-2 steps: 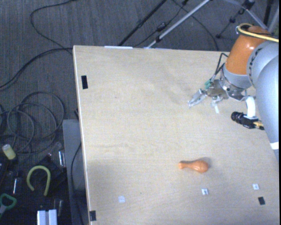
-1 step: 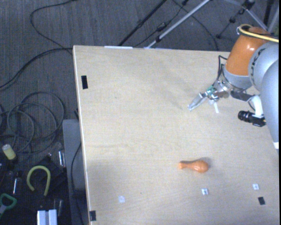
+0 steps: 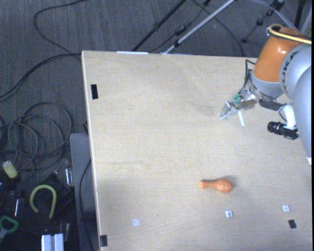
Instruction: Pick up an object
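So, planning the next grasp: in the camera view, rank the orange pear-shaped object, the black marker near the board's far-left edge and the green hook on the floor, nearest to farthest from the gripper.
1. Orange pear-shaped object, below the gripper.
2. Black marker, far left on the board.
3. Green hook, floor, lower left.

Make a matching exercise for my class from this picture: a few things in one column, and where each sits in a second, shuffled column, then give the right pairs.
Things
1. orange pear-shaped toy
2. gripper
3. green hook
4. black marker

Places
A. on the floor, left of the board, near the bottom
B. on the board's lower middle, lying on its side
C. on the board near its upper left corner
D. over the board's upper right part, at the end of the arm

Pairs: 1-B, 2-D, 3-A, 4-C
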Robot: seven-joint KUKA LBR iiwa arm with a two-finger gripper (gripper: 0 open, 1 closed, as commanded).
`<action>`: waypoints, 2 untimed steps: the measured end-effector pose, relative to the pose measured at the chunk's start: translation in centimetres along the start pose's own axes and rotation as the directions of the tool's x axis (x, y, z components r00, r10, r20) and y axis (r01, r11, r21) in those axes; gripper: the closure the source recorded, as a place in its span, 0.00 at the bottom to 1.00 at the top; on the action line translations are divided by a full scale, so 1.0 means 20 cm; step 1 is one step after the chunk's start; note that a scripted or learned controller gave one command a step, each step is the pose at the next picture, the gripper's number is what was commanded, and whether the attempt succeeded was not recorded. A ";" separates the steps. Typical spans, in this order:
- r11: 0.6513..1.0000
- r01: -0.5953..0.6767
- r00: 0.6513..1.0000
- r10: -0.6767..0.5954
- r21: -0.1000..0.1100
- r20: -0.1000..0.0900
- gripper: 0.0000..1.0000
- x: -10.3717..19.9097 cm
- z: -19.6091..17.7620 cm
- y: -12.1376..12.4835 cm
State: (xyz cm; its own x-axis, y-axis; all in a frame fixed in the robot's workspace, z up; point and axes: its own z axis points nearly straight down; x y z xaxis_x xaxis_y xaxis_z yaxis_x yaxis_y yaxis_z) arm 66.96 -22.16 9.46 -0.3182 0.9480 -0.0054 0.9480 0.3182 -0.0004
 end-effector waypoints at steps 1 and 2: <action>0.995 -0.099 0.995 0.099 0.001 -0.007 1.00 0.29 -0.30 0.01; 0.994 0.111 0.994 -0.111 0.001 -0.006 1.00 0.14 0.06 -0.33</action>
State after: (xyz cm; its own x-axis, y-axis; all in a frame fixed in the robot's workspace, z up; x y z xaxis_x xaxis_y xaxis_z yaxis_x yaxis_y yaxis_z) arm 59.81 -21.62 8.31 -0.4212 0.9070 0.0003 0.9070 0.4212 -0.0021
